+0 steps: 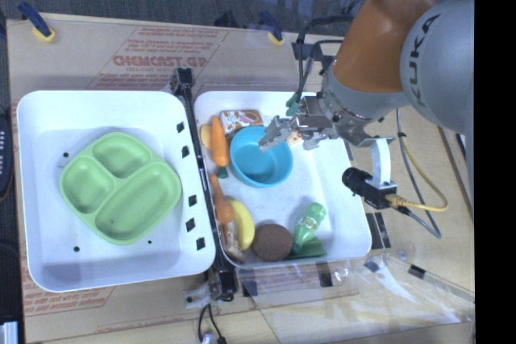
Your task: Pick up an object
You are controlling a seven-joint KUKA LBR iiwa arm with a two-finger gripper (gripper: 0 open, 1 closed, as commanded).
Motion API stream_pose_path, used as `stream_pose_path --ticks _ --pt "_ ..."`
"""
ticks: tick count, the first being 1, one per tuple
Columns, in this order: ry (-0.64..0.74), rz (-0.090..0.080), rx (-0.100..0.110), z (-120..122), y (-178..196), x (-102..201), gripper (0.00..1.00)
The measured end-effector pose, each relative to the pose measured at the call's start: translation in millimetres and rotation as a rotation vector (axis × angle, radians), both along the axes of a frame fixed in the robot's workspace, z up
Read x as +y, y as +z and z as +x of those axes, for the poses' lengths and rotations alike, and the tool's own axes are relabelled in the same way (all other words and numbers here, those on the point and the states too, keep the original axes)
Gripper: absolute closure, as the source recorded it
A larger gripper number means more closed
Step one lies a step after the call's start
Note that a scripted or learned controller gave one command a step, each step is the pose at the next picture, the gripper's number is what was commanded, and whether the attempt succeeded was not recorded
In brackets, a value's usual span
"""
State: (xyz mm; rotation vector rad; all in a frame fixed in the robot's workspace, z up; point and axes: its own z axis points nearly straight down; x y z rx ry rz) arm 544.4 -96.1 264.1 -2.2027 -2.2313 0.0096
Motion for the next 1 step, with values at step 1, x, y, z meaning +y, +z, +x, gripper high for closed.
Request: stream_pose_path --ticks 1 --pt "0.114 0.001 0.015 50.9 -146.6 -10.3 0.00"
